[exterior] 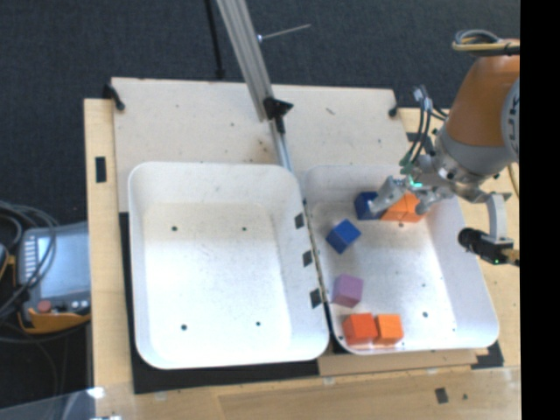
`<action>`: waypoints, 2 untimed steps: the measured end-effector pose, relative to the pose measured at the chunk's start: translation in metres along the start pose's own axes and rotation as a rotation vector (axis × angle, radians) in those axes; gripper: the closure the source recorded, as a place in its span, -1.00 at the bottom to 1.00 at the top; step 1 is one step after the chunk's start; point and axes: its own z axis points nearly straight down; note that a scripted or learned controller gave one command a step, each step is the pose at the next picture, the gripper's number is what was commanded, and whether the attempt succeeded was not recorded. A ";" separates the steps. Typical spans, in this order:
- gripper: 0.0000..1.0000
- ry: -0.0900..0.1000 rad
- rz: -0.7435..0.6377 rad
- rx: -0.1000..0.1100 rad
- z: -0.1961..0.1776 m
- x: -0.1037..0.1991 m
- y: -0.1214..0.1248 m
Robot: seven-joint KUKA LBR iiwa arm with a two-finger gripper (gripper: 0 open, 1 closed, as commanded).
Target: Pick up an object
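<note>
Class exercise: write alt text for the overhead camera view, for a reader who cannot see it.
A grey and orange robot arm reaches in from the right, its gripper low over an orange block in the right white bin. That bin also holds two blue blocks, a purple block and two more orange blocks; the left white bin sits beside it.
</note>
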 end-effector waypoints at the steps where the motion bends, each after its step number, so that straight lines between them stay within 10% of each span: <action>1: -1.00 0.000 0.000 -0.002 -0.001 0.000 0.000; 2: -1.00 -0.002 0.004 0.005 0.057 -0.007 -0.008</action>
